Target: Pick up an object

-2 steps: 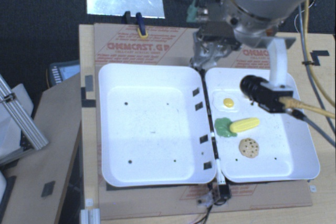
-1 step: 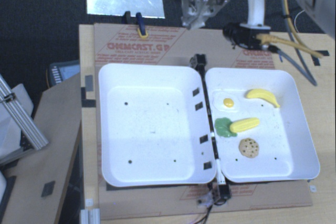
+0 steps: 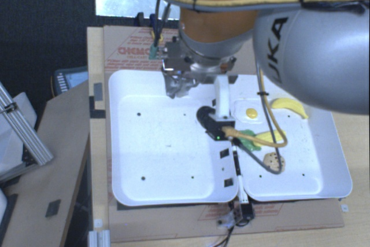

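The gripper (image 3: 175, 88) hangs over the far edge of the left white bin (image 3: 150, 173) — spread or closed, impossible to tell — while a white-and-yellow toy fried egg (image 3: 251, 114), yellow plastic banana (image 3: 289, 106) and round brown biscuit (image 3: 275, 161) lie in the right white bin (image 3: 312, 177).

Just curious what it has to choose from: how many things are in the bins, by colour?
Yellow: 1, a banana
White and yellow: 1, a fried egg
Green: 1, a green piece
Tan: 1, a speckled disc
Total: 4, all in the bin on the view's right.
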Controlling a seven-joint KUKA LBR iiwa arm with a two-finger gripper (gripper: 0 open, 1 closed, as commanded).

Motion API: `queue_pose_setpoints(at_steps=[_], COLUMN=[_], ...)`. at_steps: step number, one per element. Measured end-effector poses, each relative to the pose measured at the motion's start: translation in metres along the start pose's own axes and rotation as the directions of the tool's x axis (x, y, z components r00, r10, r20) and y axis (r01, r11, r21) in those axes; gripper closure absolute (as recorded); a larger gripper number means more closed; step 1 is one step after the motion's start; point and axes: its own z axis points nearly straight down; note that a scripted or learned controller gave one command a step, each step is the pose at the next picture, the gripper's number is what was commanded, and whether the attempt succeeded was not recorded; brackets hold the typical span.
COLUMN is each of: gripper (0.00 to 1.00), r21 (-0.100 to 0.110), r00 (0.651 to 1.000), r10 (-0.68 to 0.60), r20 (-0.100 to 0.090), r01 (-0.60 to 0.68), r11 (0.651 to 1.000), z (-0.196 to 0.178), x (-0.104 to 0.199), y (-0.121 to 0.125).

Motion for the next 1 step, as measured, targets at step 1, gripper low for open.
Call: queue_pose_setpoints(at_steps=[1], gripper=[1.00], r21=[-0.025], r00=[1.000], r10=[0.003], r20=[-0.006], r01=[-0.003], r11=[1.000], z=[-0.0406], x=[0.0156], y=[0.0719])
